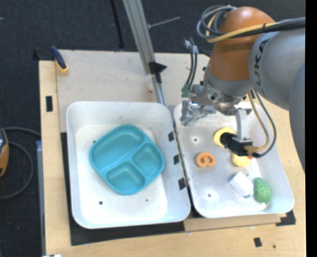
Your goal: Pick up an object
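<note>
Gripper [188, 115] hanging over right bin [201, 199], can't tell open/shut; orange ring [205, 160] prob light + stiff, pinching across rim.

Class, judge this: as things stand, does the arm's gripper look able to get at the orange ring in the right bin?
Probably yes: the orange ring lies flat on bare bin floor, apart from other items, below the gripper.

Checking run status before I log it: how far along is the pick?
Done: the end effector is over the right bin's upper left corner. In hand: nothing visible between its fingers. Left: the whole pick. The orange ring, yellow piece, white block and green toy lie in that bin; the blue divided plate sits in the left bin.
</note>
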Robot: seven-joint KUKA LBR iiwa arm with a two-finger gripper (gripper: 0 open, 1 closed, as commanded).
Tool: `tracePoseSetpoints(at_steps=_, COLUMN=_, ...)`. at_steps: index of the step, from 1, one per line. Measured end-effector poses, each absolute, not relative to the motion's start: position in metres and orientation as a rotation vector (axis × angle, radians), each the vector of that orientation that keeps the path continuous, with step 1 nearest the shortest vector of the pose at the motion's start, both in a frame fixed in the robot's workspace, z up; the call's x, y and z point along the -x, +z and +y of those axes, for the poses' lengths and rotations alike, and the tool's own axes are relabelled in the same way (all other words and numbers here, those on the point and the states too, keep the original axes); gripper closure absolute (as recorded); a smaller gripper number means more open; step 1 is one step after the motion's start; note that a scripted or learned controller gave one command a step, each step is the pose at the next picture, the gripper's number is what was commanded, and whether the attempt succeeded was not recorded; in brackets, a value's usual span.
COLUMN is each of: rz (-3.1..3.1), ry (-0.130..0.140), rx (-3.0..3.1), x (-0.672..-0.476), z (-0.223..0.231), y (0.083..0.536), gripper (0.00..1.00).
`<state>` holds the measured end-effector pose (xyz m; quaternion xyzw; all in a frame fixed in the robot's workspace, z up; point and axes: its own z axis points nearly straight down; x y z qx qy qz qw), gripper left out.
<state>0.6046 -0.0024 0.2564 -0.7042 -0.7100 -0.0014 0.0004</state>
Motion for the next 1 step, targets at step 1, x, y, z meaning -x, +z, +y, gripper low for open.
tracePoseSetpoints(at_steps=1, rz=-2.228, ry=0.001, rx=2.214, x=-0.5785, z=0.0439, y=0.2418, gripper=1.00)
